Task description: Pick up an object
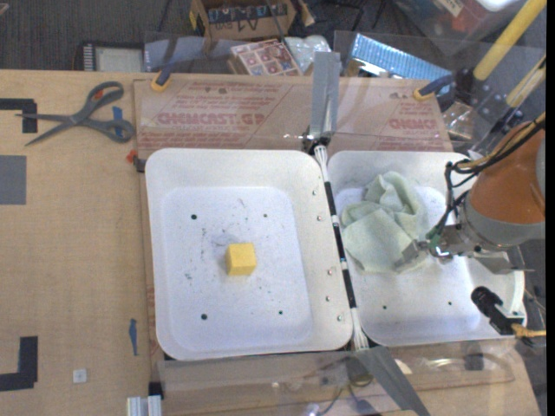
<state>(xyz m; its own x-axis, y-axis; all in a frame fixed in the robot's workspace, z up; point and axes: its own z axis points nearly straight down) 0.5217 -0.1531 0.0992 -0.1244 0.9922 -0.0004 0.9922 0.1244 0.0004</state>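
Bench top of tan board, with boxes and cables cluttered behind it.

- The gripper (pixel 422 251) sits low inside the shallow white plastic bin nearer the arm (pixel 416 319), at the end of the grey arm with orange band (pixel 512 193).
- Jaw state: cannot tell. At this slant the tip reads dark against the fabric, and neither a gap nor a closure is clear. Nothing can be logged as held.
- At the jaws, on the side away from the arm, lies a crumpled pale green cloth (pixel 377 224), heaped. Its near edge meets the gripper tip.
- Further out the same way, past the strip between the bins, is the second shallow white plastic bin (pixel 173 232). A small yellow cube (pixel 242 259) lies alone near its middle, well apart from the jaws.
- Furthest out, on bare board, lie blue-grey scissors (pixel 87 115).

Judgement on the step: this is the grasp attempt at the cloth's edge, with no lift begun. The cloth looks like the target and the cube is out of play.

Next move calls for:
- the jaws closed on a real fold, not a single thin layer;
- a straight lift, high enough for the trailing fabric to clear the bin floor.

The cloth is soft, so it may slip out or drag.
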